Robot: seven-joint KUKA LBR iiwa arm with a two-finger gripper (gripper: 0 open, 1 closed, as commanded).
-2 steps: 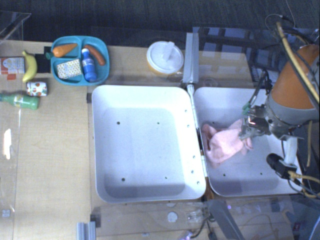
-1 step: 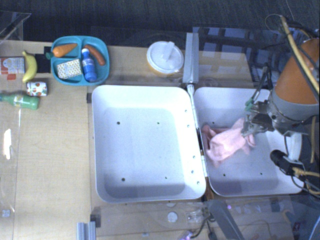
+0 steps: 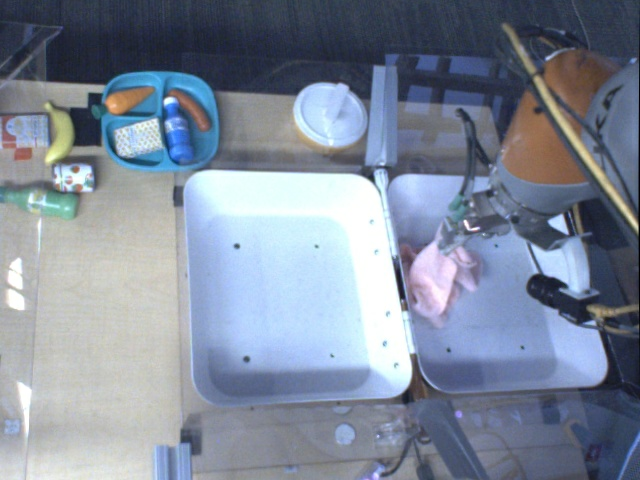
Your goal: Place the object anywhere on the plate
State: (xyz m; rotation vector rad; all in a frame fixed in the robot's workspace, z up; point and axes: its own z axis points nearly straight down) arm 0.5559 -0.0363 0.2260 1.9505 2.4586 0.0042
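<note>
Pink cloth [image 3: 438, 281] lay bunched in the right bin [image 3: 520, 353], by its left wall. Gripper [image 3: 456, 226] sat at its far edge w/ fingers pinching a top fold. It looked soft, light & floppy, so probably best to grab a thick bunch.

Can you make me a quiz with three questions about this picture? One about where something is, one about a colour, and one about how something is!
1. Where is the pink cloth?
A. In the right bin
B. In the left bin
C. On the blue tray

2. What colour is the banana?
A. Red
B. Yellow
C. Purple

3. How is the cloth lying?
A. Folded neatly
B. Rolled up tight
C. Crumpled in a heap

Answers:
1 A, it lies near that bin's left wall, under the gripper.
2 B, it is yellow, at the bench's left end.
3 C, it is bunched with uneven folds.
</note>
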